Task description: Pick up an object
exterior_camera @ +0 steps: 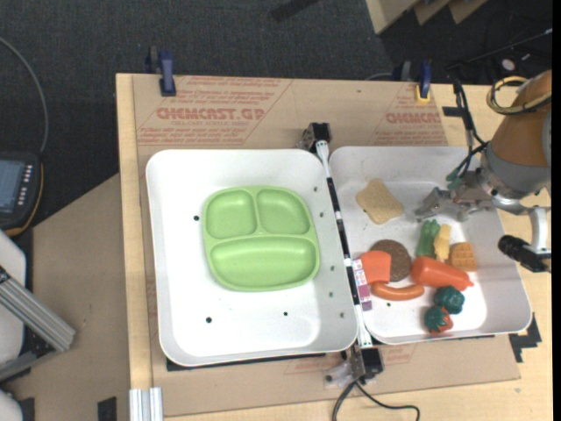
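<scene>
The right bin [491, 318] holds several toy foods: a tan bread slice [379, 200], a brown patty [394, 256], a red sausage [396, 292], an orange carrot [441, 274], a green pod [428, 238], a yellow piece [443, 238] and a green-and-red piece [441, 310]. My gripper [450, 207] hangs over the bin's upper right part, just above the green pod and yellow piece. It is open, with nothing between its fingers. The bread slice lies to its left.
The left bin [175, 305] carries a green divided plate [260, 238]. A black-and-white strip [337, 226] runs along the ridge between the bins. The arm's orange band [524, 134] rises at the right edge. An orange waffle piece [462, 255] lies by the carrot.
</scene>
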{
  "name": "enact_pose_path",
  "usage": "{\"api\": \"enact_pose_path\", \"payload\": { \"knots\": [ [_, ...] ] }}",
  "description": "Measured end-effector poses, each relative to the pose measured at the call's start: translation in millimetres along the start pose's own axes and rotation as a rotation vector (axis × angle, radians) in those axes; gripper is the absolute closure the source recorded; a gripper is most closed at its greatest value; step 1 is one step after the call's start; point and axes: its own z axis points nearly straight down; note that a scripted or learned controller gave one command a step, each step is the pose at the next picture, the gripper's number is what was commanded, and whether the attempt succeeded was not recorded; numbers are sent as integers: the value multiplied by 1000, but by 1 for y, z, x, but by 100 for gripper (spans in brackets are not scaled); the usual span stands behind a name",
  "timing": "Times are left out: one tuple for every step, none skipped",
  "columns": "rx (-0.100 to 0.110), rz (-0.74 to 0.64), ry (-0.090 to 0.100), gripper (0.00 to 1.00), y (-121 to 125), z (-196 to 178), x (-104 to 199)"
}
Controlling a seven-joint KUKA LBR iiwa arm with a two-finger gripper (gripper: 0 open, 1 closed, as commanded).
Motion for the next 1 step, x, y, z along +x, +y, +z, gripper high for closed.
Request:
{"api": "enact_pose_path", "payload": {
  "knots": [
    [-1, -3, -7, 0, -34, -1, 58]
  ]
}}
